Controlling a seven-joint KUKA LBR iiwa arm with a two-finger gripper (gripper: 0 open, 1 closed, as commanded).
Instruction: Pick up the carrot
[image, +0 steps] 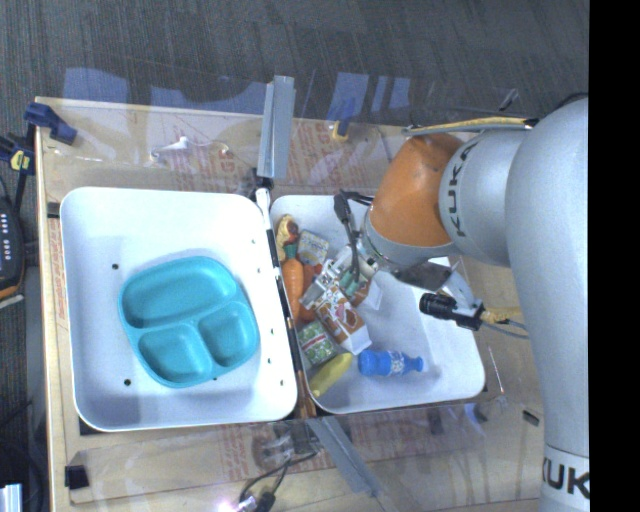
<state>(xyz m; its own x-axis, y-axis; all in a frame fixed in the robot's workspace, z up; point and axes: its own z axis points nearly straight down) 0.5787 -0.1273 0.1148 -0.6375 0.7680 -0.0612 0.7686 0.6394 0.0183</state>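
Note:
The carrot (292, 279) is orange and lies lengthwise against the left wall of the right bin (455, 345), among other small items. My gripper (327, 286) is low in that bin, just to the right of the carrot and over a pile of packets. Whether it touches the carrot I cannot tell. The arm's orange band and grey body cover the bin's upper right part.
A teal divided tray (188, 318) sits in the left bin (90, 240). In the right bin lie a blue bottle (390, 363), a yellow-green item (331, 373), a green packet (315, 343) and a small figure (288, 232) near the top left corner.

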